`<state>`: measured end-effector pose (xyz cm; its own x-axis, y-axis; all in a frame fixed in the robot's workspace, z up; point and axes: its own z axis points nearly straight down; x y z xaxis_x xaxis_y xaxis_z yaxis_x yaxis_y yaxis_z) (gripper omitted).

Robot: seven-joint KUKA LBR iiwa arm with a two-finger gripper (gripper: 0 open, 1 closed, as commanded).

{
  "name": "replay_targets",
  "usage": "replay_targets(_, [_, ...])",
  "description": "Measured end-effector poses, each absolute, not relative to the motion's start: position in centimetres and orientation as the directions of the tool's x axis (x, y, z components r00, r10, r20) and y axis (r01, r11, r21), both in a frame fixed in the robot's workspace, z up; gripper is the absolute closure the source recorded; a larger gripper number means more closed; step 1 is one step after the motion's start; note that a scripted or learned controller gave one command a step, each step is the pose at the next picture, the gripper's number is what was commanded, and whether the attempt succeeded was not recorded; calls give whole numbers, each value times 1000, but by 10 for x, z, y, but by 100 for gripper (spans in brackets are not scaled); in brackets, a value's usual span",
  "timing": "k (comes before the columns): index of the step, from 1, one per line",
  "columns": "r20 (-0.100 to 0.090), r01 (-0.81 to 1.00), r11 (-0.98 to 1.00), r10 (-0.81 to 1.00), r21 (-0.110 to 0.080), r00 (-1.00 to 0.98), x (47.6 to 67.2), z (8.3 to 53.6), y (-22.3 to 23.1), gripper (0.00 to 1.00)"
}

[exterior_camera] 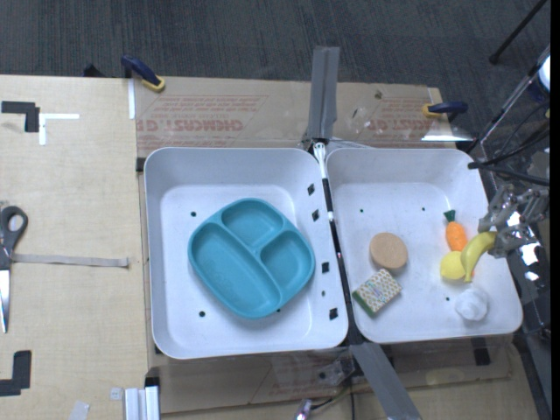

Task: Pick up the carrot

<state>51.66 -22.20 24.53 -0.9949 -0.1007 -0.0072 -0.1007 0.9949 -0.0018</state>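
The carrot (454, 233), small and orange with a green top, lies in the right bin (411, 191) near its right wall. A yellow banana (467, 256) touches its lower right side. My gripper (507, 226) hangs over the bin's right rim, just right of the carrot and close to the banana's upper tip. Nothing shows between it and the carrot.
The right bin also holds a round tan disc (388, 251), a speckled sponge block (377, 290) and a small white object (472, 304). A blue divided plate (252, 257) lies in the left bin (175, 191). Scissors (9, 234) lie on the bench at far left.
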Motion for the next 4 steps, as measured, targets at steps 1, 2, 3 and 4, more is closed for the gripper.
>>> replay_targets(1, [-4, 214, 977, 214, 0, -977, 491, 93, -222, 100])
replay_targets(2, [-4, 214, 977, 214, 0, -977, 491, 93, -222, 0])
replay_targets(3, [-6, 59, 998, 59, 1, -998, 540, 93, -155, 0])
replay_targets(4, [-6, -9, 1000, -9, -1, -1000, 592, 93, -172, 0])
